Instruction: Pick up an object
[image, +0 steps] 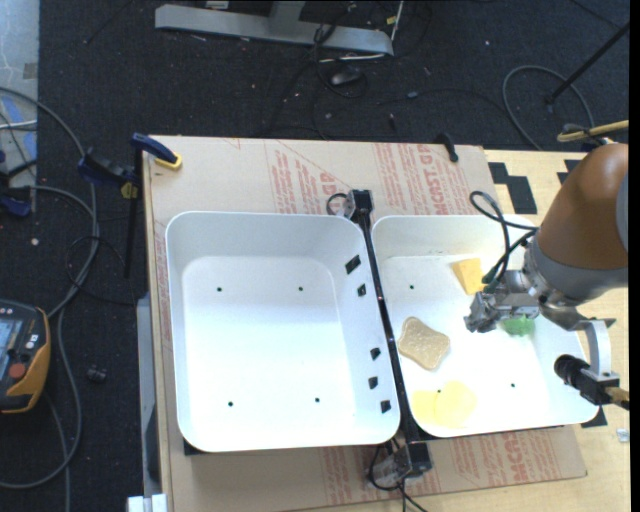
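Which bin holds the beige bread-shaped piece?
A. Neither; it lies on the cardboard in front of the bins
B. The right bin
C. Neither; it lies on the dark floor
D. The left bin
B: the bread-shaped piece lies on the floor of the right bin, close to the divider between the bins, with a yellow wedge farther back and a pale yellow disc nearer the front edge.

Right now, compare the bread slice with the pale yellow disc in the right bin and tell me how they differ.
The bread slice is tan and speckled; the yellow disc is pale yellow and smooth-looking. The bread slice has a lobed, roughly square outline; the yellow disc is round-edged. The bread slice lies nearer the bin's middle; the yellow disc lies closer to the near wall of the right bin. Both lie flat, apart from the gripper.
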